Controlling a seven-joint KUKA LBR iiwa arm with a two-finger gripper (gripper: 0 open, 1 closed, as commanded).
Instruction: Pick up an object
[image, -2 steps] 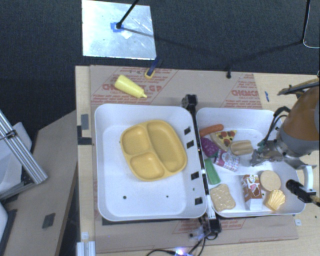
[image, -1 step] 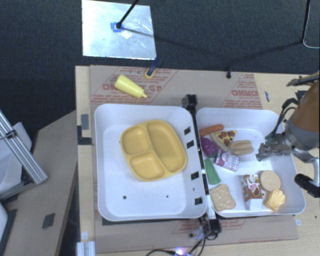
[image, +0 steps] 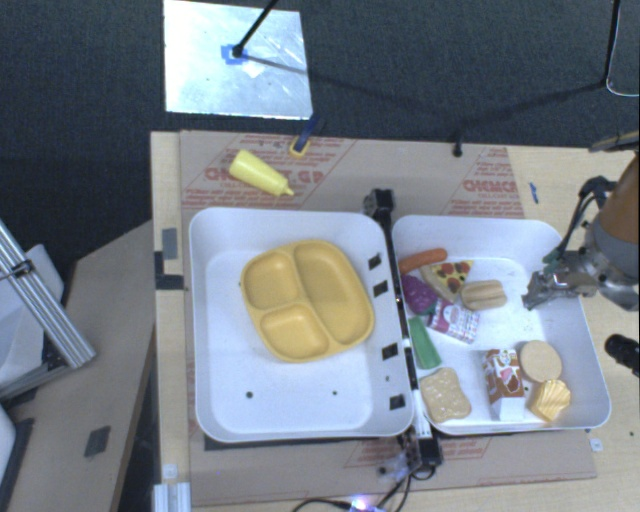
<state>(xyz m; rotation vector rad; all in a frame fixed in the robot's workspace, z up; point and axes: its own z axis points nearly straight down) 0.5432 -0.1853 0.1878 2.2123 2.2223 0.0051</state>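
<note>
1. Hotdog bun (image: 484, 294), the toy nearest the claw (image: 538, 292), lies in the upper middle of the right bin (image: 575, 250), touching the pizza slice (image: 448, 275).
2. It looks like light, stiff, smooth plastic; its rounded top could slip, so I would pinch it across the short width.
3. At the frame's right edge, the claw hangs over the bin's bare floor just right of the bun; whether it is spread or pressed together I cannot tell.
4. Toast (image: 445, 393) and a carton (image: 503, 380) lie lower down.
</note>
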